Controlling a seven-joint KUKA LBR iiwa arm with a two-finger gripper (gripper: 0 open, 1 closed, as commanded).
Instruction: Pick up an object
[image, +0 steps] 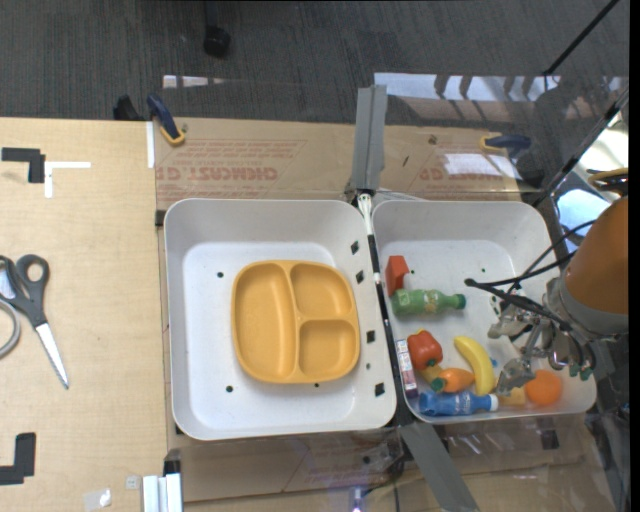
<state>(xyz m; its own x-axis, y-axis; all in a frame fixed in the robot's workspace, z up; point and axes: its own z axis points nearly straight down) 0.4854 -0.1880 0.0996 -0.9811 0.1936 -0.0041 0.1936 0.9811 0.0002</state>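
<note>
Over the right white bin's (480, 228) near-right corner, the gripper (535, 345) hangs with fingers whose spread I cannot tell, beside the round orange fruit (545, 390) lying there, judged light, smooth, liable to roll, best pinched across its middle.

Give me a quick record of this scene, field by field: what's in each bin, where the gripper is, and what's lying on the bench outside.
left bin: yellow divided plate
right bin: red block, green bottle, red pepper, banana, carrot, blue bottle, orange
gripper: low over the right bin's right side, beside the orange
grasp: cannot tell
bench outside: scissors at left
</note>
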